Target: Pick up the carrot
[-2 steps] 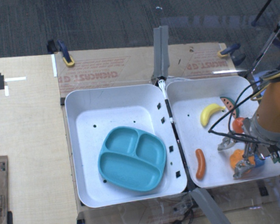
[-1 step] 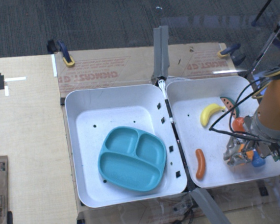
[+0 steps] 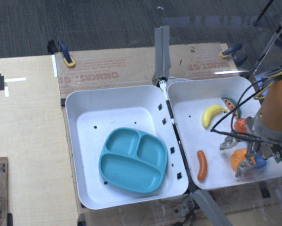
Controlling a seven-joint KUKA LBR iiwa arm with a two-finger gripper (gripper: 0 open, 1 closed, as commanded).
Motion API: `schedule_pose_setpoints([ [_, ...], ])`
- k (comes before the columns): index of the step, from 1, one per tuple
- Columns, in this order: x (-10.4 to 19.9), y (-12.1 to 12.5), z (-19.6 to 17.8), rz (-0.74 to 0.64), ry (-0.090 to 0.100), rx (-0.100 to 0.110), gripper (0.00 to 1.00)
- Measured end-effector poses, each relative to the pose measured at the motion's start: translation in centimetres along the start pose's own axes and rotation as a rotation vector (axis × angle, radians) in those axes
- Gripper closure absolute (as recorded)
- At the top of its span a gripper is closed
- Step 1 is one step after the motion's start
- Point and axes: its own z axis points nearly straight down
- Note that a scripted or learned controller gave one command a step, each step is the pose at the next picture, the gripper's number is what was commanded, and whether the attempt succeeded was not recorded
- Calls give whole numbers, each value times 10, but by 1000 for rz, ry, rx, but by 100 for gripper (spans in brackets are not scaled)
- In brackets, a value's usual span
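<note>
The claw (image 3: 246,167) sits low at four o'clock in the right white plastic bin (image 3: 188,93), over a lumpy orange carrot (image 3: 238,158) (partly hidden); whether it grips anything, I cannot tell. A yellow banana (image 3: 211,114) lies at twelve o'clock.

Lab bench (image 3: 23,121) with clamped bins (image 3: 79,141)

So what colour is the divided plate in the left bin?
Teal blue; the divided plate shows best in the camera view.

Pretty even, bright overhead light, soft shadows inside the white bins (image 3: 74,141) (slightly blown out), whole frame a bit soft/grainy.
</note>
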Motion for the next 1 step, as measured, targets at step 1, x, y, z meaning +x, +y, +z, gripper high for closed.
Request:
schedule_pose_setpoints([
  [1, -2, 0, -9, 4, -4, 0, 100],
])
